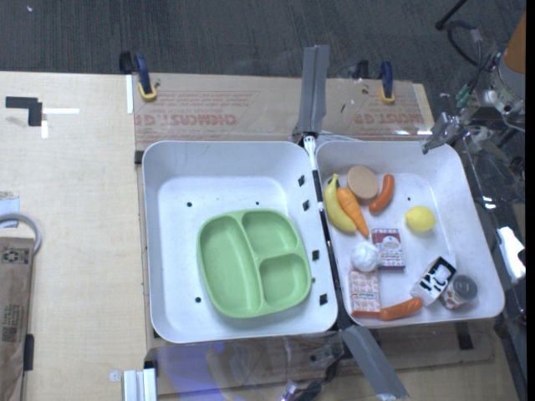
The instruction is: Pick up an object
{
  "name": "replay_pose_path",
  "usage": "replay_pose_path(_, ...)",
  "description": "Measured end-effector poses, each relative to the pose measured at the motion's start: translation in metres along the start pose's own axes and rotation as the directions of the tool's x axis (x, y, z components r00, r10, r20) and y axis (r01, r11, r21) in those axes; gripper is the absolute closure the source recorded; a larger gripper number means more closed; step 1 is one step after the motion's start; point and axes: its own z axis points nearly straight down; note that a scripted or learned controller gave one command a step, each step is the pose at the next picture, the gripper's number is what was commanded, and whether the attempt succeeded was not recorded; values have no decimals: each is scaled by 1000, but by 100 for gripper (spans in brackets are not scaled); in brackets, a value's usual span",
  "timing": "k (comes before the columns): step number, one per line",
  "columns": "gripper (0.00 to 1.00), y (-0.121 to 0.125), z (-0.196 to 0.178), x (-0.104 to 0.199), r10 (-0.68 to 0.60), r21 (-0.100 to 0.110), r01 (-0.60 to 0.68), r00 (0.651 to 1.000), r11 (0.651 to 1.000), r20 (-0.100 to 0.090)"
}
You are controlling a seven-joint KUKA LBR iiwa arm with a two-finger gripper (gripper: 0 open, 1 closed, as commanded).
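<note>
The right bin point(462, 167) holds several small items. A yellow banana point(336, 208) and an orange carrot point(354, 212) lie together at its left side. Beside them are a brown round piece point(363, 182) and a red sausage point(383, 193). A yellow lemon point(420, 218) sits alone towards the right. In the middle are a white ball point(364, 256) and a red-and-white box point(389, 248). My gripper point(436, 135) hangs over the bin's far right corner, away from all of them, with nothing seen in it.
The left bin point(167, 224) holds a green divided plate point(255, 262). Along the right bin's near edge lie a small packet point(364, 291), an orange sausage point(400, 310), a black-and-white box point(433, 281) and a can point(461, 289). Cables and arm parts crowd the far right.
</note>
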Motion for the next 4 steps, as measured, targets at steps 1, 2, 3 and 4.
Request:
replay_pose_path(1, 0, -35, 147, 37, 19, -15, -19, 1000, 1000, 1)
replay_pose_path(2, 0, 16, 153, 38, -31, -4, 31, 1000, 1000, 1)
replay_pose_path(3, 100, 16, 143, 38, -33, -5, 33, 999, 999, 3)
replay_pose_path(4, 100, 15, 41, 98, -31, -2, 31, 1000, 1000, 1)
